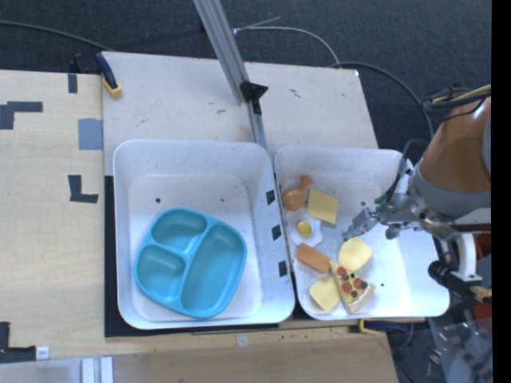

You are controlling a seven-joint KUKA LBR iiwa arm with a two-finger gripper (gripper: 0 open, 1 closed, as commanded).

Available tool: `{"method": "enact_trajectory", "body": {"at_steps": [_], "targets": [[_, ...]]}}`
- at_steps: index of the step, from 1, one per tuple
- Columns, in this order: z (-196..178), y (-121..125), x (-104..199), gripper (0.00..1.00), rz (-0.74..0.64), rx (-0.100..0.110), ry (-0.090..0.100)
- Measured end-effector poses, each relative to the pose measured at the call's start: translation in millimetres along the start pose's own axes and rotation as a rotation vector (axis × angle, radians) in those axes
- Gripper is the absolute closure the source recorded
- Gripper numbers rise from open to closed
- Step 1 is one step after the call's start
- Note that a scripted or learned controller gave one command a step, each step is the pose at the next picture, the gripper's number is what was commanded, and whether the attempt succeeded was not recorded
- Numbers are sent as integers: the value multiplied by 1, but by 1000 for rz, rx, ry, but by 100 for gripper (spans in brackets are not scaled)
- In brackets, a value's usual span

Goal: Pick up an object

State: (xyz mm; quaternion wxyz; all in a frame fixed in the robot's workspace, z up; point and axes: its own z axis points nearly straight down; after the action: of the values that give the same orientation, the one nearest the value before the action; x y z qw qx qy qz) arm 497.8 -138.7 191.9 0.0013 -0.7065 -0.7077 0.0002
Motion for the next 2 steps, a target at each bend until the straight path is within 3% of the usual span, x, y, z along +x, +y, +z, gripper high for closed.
{"method": "enact_trajectory", "body": {"at_steps": [1, 2], "targets": [[98, 45, -47, 0, 2, 5, -2], [84, 46, -44, 100, -1, 1, 0]]}}
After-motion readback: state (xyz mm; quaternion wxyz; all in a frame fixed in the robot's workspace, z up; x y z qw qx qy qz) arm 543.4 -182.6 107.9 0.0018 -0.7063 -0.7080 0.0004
